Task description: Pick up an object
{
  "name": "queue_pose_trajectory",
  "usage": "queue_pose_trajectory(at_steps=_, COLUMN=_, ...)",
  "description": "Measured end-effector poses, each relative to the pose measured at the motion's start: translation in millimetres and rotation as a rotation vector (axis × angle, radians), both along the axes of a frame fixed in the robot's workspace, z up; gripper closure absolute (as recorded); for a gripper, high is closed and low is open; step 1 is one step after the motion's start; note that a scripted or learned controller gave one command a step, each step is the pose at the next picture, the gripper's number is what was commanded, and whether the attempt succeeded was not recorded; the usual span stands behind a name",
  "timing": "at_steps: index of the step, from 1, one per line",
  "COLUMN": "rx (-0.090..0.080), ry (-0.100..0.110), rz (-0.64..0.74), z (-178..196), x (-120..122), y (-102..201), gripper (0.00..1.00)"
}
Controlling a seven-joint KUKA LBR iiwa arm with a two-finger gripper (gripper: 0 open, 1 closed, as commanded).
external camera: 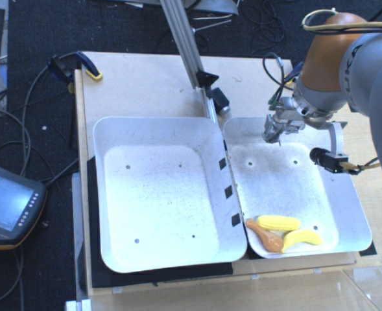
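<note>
Nothing picked yet: the claw (273,132) hangs over the right bin's (346,206) far end, grip unreadable, well apart from the yellow, perhaps banana-like toys (288,230).

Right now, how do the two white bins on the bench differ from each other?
The left bin looks wider than the right bin. The right bin holds small toys at its near edge, two yellow pieces and an orange one; the left bin's floor shows just specks. The gripper hangs over the right bin's far end, away from the left bin. Both are shallow and white.
</note>
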State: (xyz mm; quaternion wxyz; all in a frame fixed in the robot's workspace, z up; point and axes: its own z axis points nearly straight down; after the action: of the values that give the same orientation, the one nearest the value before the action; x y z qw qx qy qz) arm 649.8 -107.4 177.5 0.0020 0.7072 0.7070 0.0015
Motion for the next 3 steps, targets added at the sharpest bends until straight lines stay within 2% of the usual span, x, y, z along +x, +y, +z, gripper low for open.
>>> queue_pose_trajectory(at_steps=2, rx=0.0, ry=0.002, rz=0.0, z=74.2, x=1.6, y=0.6, gripper=1.0)
queue_pose_trajectory(at_steps=3, rx=0.002, ry=0.005, rz=0.005, z=65.3, x=-6.5, y=57.5, gripper=1.0)
